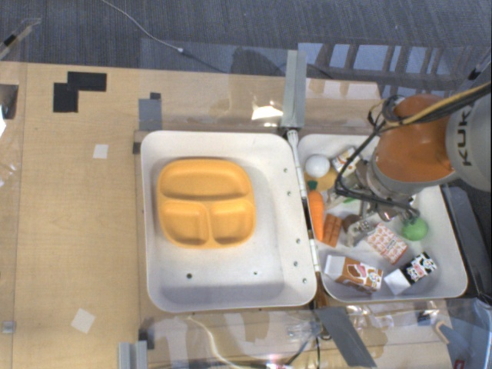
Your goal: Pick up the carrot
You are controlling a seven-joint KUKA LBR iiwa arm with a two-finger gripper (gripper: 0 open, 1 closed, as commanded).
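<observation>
Camera view, left to right: left bin holds a yellow divided tray, three compartments, sitting in the upper-left part of the bin, rest of that bin floor bare white. Metal divider post stands between the two bins at the far edge

Right bin is cluttered. Carrot lies lengthwise against the left wall of that bin, just beside the rim shared with the left bin, thick end away from camera. Touching its right side is a smaller orange ridged piece. Above the carrot, a white egg with a yellowish item just beside it. Near edge of the bin: brown carton, pink patterned packet, black-and-white cow-print carton, green ball on the right

Arm comes in from the right, orange band over the upper right of the bin. Gripper hangs over the bin's middle, right of the carrot and apart from it. Jaws hidden under the wrist and cabling, can't tell whether spread or closed; nothing visibly held
</observation>
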